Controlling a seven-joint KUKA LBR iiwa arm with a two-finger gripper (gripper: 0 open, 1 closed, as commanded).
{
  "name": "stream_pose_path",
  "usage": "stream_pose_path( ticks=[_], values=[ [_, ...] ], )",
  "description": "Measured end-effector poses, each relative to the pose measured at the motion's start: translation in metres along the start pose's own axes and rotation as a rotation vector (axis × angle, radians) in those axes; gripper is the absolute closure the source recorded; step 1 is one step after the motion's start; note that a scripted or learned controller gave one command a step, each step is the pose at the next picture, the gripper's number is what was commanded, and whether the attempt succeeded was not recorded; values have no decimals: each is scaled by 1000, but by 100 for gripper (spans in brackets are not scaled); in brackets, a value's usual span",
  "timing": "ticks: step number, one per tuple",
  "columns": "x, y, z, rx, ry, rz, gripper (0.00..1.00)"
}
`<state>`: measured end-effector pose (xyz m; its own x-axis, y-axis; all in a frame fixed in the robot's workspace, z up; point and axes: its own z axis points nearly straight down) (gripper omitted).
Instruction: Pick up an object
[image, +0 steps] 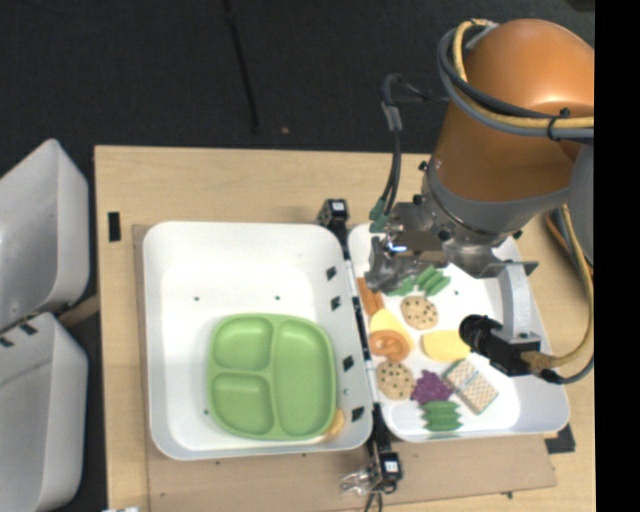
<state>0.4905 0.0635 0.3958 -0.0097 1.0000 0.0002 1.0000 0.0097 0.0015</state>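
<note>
**A:** What was seen on the bench (120, 180)?

**B:** 2 white bins were seen side by side. A green plate (270, 375) with 3 parts was laid in the left bin (160, 300), toward its near side. The right bin (530, 405) was set just to the right of the green plate.

**A:** Where were the things to be picked up?

**B:** All of them were found to the right of the green plate, in the right bin. 1 cookie (394, 378) was placed closest to the plate, just past the wall between the bins. An orange round piece (389, 343) was laid just behind that cookie. A 2nd cookie (419, 313) was seen further back and to the right. A yellow piece (445, 346), purple grapes (431, 384), a checked wafer (472, 386) and a green leafy piece (440, 416) were spread further right of the plate. Some green beans (432, 280) were seen at the back of the heap.

**A:** Where was the gripper (388, 265)?

**B:** It was hung behind and to the right of the green plate, low over the back left part of the right bin, near the green beans. The grey and orange arm (510, 110) was seen above it.

**A:** Was the gripper open or closed?

**B:** That could not be told. Nothing was seen to be held by it. Every piece was seen lying in the bin.
</note>
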Motion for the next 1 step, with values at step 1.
stream_pose_path(
  ticks=[1],
  values=[
    [-6,1,-163,-14,0,3,100]
  ],
)
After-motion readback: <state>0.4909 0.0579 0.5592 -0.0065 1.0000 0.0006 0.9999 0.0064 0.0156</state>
